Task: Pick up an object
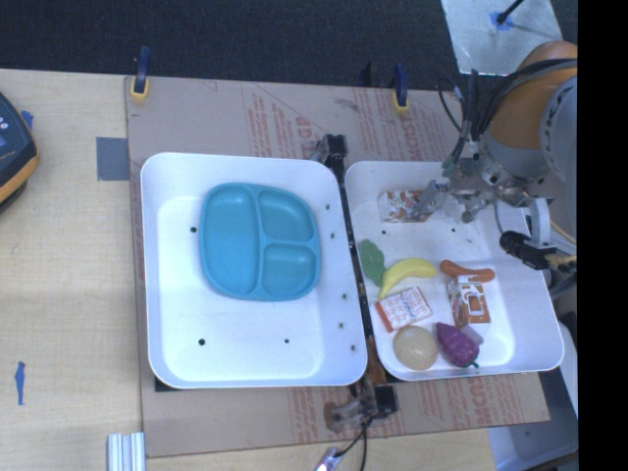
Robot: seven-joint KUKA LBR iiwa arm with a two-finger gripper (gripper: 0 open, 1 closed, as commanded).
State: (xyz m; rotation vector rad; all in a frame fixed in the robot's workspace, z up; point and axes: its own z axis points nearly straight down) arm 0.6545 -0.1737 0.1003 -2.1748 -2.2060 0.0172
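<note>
My gripper [449, 202] hangs low over the far part of the right bin [530, 361], open, with nothing between its fingers. A small red-and-white packet [402, 204] lies just left of it, touching or almost touching the left fingertip. Nearer the front of that bin lie a green leaf-shaped piece [372, 261], a yellow banana [406, 273], an orange sausage [467, 272], a flat red-and-white packet [403, 308], an upright brown-and-white packet [471, 304], a beige ball [415, 347] and a purple piece [457, 344].
The left bin [177, 351] holds a blue divided plate [260, 241]. A hinge bar with screws [349, 263] runs between the bins. Cables and the arm's orange band [530, 86] crowd the upper right. A black-and-yellow device [12, 150] sits at the far left.
</note>
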